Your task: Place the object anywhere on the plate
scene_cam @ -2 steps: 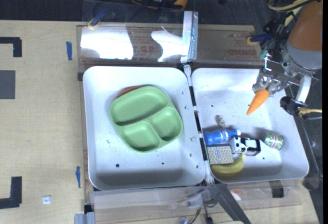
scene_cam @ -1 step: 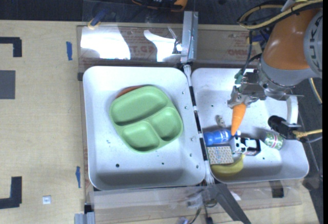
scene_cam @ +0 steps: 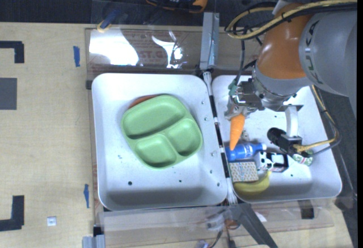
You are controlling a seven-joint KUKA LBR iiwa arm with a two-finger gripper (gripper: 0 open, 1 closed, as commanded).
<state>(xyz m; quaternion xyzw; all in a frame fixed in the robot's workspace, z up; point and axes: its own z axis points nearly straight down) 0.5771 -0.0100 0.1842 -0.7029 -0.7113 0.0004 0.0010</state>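
Camera view looks down on two white bins: the left bin [scene_cam: 108,179] holds a green plate [scene_cam: 163,130] with three compartments, lying at centre-left of the frame, and the right bin [scene_cam: 323,173] holds the clutter. The gripper [scene_cam: 241,106] hangs over the upper left corner of the right bin, close to the wall between the bins. A carrot [scene_cam: 235,130] points down and slightly left from just under it, its top end right at the gripper and its tip near a blue can [scene_cam: 245,151]. Whether the fingers are closed on the carrot's top or merely sit above it cannot be told from this angle, since the wrist hides them.

Risks, as I judge them: if the hold is only on the thin top end, the carrot may swing or slip out during a lift, and fall back among the can, the patterned box [scene_cam: 244,171] and the banana [scene_cam: 252,185] at the lower part of the right bin. The carrot also sits close to the dividing wall, so a low sideways move toward the plate might catch its hanging tip on that wall and knock it loose. If there is no hold at all, the arm would travel left with nothing. A release near the plate's edge could let the carrot roll onto the bin floor, as the plate lies tilted in the frame, well apart from the carrot.
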